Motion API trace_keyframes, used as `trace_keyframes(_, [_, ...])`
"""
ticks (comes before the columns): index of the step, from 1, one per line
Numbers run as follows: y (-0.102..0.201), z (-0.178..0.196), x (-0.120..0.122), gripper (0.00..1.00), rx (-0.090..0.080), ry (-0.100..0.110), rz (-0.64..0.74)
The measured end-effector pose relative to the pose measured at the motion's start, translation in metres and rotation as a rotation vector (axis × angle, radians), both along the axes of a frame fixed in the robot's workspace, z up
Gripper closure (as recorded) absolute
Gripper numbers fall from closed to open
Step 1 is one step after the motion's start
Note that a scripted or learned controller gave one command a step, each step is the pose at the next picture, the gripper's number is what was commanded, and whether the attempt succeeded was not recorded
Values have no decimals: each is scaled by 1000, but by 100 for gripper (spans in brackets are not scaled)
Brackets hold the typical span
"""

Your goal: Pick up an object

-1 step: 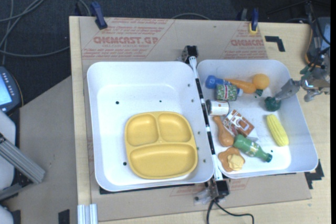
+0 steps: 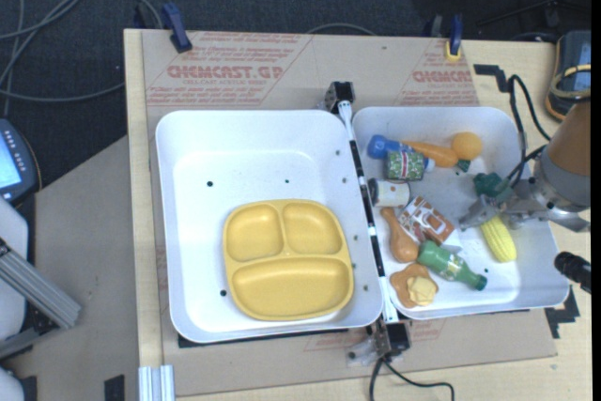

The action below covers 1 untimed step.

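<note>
Desk (image 2: 235,61) with brown board top, two blue clamps at the back edge. Two white bins side by side: left bin (image 2: 188,164), right bin (image 2: 535,282).

Arm (image 2: 571,150) comes in from the right, over the right bin's right side. Hand (image 2: 490,202) sits low inside the right bin, dark fingers spread out toward the left, nothing visibly between them; looks released, though small and partly blurred.

Yellow tray (image 2: 286,258), three compartments, lies flat in the left bin, toward the front centre.

Right bin holds the clutter. Corn (image 2: 501,239) lies just right of and below the hand, near it, contact unclear. Green bottle (image 2: 451,264) lies on its side at the front, cap pointing right. Carrot (image 2: 434,150) at the back, beside an orange ball (image 2: 466,144). Can (image 2: 406,165) with red and green label just under the carrot, blue item (image 2: 378,146) at its left. Snack pack (image 2: 427,219) mid bin, left of the hand, well apart from it. Drumstick (image 2: 402,239) beside it by the left wall. Brown pastry (image 2: 415,285) at front left corner. Small white item (image 2: 392,194) by the left wall.
</note>
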State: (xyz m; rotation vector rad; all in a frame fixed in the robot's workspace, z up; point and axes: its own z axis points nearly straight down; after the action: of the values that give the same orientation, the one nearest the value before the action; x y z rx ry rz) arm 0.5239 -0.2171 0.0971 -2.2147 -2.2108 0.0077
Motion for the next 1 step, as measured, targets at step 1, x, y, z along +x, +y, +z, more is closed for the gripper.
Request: trace_keyframes(1, [-1, 18, 4, 100, -7, -15, 1])
